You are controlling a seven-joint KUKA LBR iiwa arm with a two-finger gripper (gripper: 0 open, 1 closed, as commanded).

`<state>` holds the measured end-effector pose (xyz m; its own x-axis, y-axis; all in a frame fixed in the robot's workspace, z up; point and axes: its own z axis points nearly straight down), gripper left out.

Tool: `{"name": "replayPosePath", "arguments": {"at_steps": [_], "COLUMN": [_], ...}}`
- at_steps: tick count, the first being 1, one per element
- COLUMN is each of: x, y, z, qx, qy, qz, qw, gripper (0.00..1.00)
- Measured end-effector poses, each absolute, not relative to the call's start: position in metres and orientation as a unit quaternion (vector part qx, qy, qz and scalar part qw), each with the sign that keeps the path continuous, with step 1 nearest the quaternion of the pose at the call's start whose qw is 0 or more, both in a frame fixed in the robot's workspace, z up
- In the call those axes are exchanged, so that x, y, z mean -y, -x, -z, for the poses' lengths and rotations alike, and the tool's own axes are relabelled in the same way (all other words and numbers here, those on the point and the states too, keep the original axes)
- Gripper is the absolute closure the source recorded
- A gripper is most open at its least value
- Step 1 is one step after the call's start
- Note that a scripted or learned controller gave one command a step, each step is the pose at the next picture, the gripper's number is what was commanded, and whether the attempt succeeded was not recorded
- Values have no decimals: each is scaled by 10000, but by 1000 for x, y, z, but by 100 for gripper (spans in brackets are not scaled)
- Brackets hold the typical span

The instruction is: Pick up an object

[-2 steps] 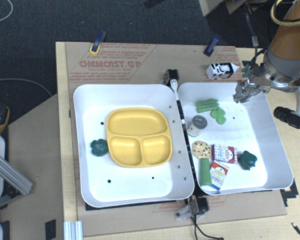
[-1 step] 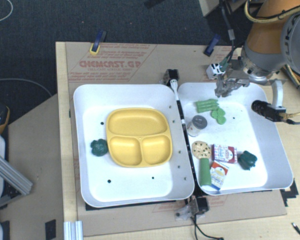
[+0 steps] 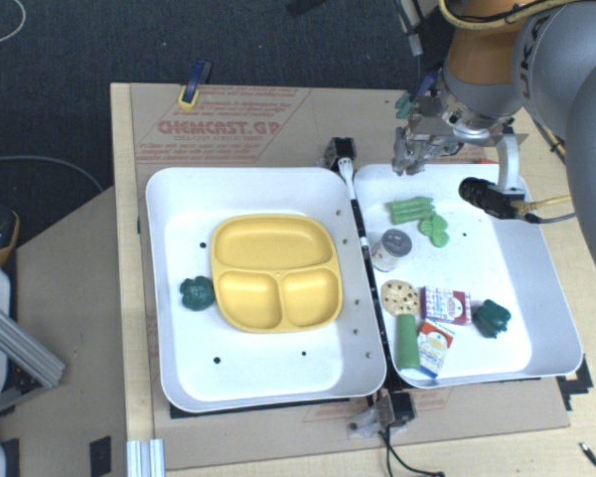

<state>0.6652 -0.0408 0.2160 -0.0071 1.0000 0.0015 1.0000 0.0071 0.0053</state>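
right bin (image 3: pixel 551 296): white, holds all the loose pickable items; near rim at 5 o'clock of the view
juice carton (image 3: pixel 434 349): nearest item, lying flat at the bin's 7 o'clock, touching the green cylinder (image 3: pixel 407 340) beside it
red-white box (image 3: pixel 446 305): just behind the carton, flat
dark green pepper toy (image 3: pixel 492 317): 4 o'clock of the bin, apart from the box
cookie (image 3: pixel 399 295): by the divider, touching the cylinder's top end
silver can (image 3: pixel 390 245): on its side, mid-left of the bin
green bean bundle (image 3: pixel 411 209): far part of the bin, light green piece (image 3: pixel 435 230) just beside it at its 4 o'clock
left bin (image 3: pixel 169 266): yellow divided plate (image 3: pixel 276 270) in the middle, small dark green toy (image 3: pixel 197 293) at the plate's 9 o'clock
gripper (image 3: pixel 413 157): over the right bin's far rim, 12 o'clock of the bean bundle, nothing between the fingers; gap looks narrow
step: approach, no grasp made yet, judged from the empty claw above the rim
next move: likely descend toward 6 o'clock onto the bean bundle, the closest item; needs fingers spread across its short side
risk: low flat target, fingers may scrape the bin floor or nudge the light green piece
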Motion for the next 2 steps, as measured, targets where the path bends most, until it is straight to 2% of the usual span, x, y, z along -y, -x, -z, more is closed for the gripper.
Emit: {"name": "replayPosePath", "arguments": {"at_steps": [1, 2], "x": [11, 18], "y": [-663, -662], "z": [-235, -225], "qx": [-7087, -7069], "qy": [-7055, -7074], "qz": [-21, 9], "qw": [17, -4], "gripper": [100, 100]}}
